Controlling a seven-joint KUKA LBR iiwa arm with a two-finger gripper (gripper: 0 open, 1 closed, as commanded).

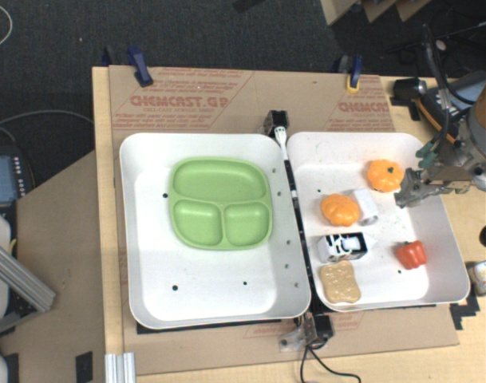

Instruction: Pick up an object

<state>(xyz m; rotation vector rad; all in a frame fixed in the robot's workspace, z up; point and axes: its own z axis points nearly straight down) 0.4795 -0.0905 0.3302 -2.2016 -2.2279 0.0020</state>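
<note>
The right bin (434, 294) holds several small objects. An orange pumpkin-like toy (384, 175) lies at the back, and a round orange fruit (340, 209) sits beside a small white cylinder (365, 207). Nearer the front are a black-and-white object (344, 246), a tan biscuit-like piece (340, 282) and a red pepper (412, 254). My gripper (408, 192) hangs over the bin's right side, just right of the pumpkin-like toy and above the red pepper. Nothing is visibly held in it.
The left bin (147, 278) carries a green divided plate (221, 202). A black divider strip (292, 206) runs between the bins. The arm's wrist and cables (454, 146) crowd the right edge. Blue clamps (139, 64) hold the cardboard base at the back.
</note>
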